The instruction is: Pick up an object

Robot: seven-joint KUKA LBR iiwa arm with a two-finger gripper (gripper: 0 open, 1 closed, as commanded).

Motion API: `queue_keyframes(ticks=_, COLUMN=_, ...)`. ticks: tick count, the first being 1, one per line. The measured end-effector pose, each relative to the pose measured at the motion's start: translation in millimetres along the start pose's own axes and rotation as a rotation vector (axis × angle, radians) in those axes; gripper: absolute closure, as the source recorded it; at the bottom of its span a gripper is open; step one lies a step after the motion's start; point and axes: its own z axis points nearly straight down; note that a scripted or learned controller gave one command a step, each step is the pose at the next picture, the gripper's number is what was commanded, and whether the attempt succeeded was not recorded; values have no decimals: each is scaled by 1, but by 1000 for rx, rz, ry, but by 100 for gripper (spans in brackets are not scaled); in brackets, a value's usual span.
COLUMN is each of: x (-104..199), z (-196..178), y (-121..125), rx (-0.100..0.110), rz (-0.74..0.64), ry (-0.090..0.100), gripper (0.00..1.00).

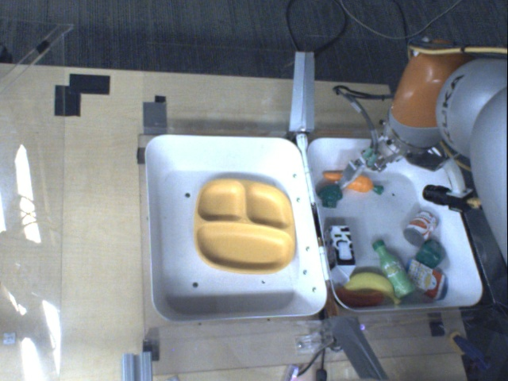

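Orange object point(361, 184) lies near far edge of right bin point(468, 292), just beside gripper point(370, 161). Gripper tips low over bin's far edge, touching or just above orange object; cannot tell finger state. Green bottle point(392, 268), banana point(371, 282), black-white toy car point(341, 243) along near-left part of bin. Yellow divided tray point(244, 224) fills middle of left bin point(159, 213).

Light wood bench point(79, 213), glare streaks on its left part. Dark ribbed carpet point(159, 22) beyond the bench's far edge, black cable point(317, 14) looped on it. Black tape marks point(79, 90) on the bench's far left. Metal bracket point(303, 94) stands at the bench's far side, centre. Clear sheet edge point(48, 42) over the far-left corner.
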Motion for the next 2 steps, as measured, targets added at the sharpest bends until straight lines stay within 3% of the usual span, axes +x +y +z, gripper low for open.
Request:
queue_keyframes(ticks=1, x=3, z=7, y=-1, rx=4, rz=-2, ry=6, gripper=0)
queue_keyframes(ticks=2, x=4, z=-6, y=5, rx=-15, rz=-8, ry=-3, gripper=100)
